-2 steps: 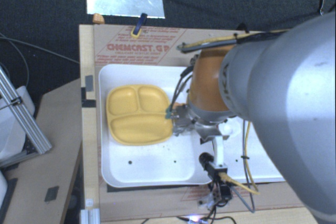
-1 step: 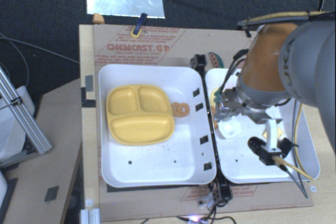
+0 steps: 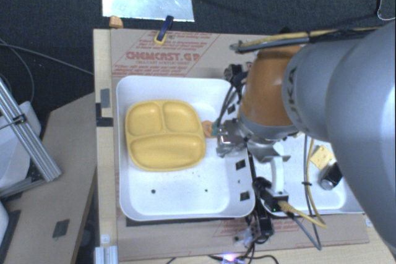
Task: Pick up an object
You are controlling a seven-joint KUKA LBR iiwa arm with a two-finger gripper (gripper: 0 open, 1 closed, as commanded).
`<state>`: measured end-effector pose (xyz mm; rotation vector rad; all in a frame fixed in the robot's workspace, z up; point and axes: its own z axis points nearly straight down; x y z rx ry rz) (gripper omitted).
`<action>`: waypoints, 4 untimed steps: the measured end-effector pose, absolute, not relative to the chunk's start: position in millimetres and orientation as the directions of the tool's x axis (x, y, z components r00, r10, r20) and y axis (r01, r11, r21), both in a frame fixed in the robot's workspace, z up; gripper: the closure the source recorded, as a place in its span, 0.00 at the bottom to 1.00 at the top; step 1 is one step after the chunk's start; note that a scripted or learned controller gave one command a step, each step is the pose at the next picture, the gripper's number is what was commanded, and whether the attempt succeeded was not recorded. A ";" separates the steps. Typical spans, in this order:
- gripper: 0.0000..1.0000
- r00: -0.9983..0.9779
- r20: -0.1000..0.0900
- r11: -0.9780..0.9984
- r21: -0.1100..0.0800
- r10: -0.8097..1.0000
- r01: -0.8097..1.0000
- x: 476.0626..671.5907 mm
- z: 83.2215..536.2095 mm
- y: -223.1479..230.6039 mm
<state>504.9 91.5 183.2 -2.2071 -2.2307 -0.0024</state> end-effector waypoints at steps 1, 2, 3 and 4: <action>1.00 0.001 -0.002 -0.001 0.011 1.000 1.000 570.8 243.7 35.8; 1.00 -0.011 0.003 0.011 0.004 1.000 1.000 585.2 250.8 109.3; 1.00 -0.013 0.006 0.013 0.009 1.000 1.000 572.7 322.7 184.8; 1.00 0.004 -0.001 -0.004 0.002 1.000 1.000 536.3 338.3 114.1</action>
